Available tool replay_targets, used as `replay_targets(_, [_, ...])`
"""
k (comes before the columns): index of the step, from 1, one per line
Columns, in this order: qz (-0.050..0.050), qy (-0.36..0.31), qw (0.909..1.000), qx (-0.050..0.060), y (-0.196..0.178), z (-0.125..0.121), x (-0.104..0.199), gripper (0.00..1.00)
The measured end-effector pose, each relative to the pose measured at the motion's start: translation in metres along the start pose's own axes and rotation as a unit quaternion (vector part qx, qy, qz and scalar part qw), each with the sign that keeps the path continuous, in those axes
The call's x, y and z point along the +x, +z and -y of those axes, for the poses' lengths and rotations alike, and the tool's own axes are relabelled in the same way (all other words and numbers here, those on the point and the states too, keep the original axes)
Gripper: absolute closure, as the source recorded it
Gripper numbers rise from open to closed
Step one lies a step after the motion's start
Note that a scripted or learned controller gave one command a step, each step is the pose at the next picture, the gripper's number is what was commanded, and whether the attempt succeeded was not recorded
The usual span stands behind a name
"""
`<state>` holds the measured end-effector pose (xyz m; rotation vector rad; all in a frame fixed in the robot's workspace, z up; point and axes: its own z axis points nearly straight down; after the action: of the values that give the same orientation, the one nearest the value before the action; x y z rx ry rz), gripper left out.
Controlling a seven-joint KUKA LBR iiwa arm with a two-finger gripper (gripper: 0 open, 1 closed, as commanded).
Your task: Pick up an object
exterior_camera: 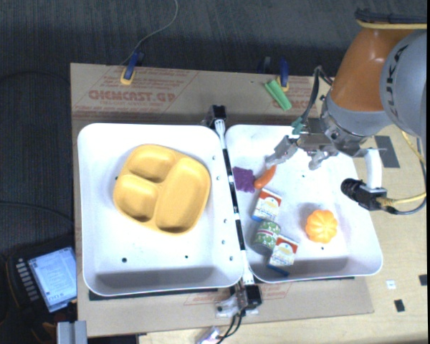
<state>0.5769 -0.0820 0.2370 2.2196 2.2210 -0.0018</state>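
My gripper (300, 155) hangs over the back part of the right bin (358, 260), open, with nothing between its fingers (282, 150). Just below and left of it lie a small orange carrot-like piece (266, 177) and a purple piece (242, 180). Further forward are a small white carton (267, 206), a green can (266, 234), a second carton (283, 252) and an orange pumpkin-shaped toy (321, 225). A large yellow loaf-like object (161, 186) fills the middle of the left bin (100, 264).
The two bins meet at a black divider strip (231, 185). A green clip (278, 94) and blue clamps (131, 67) sit on the cardboard behind the bins. A black cable fitting (362, 192) hangs at the right bin's right edge.
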Motion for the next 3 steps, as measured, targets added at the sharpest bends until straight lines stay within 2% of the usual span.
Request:
replay_targets(1, [-0.001,0.001,1.0,0.002,0.119,0.044,-0.028,0.0])
replay_targets(2, [0.0,0.0,1.0,-0.006,0.148,0.073,-0.017,0.0])
replay_targets(3, [0.001,0.001,1.0,-0.007,0.138,0.072,-0.018,1.0])
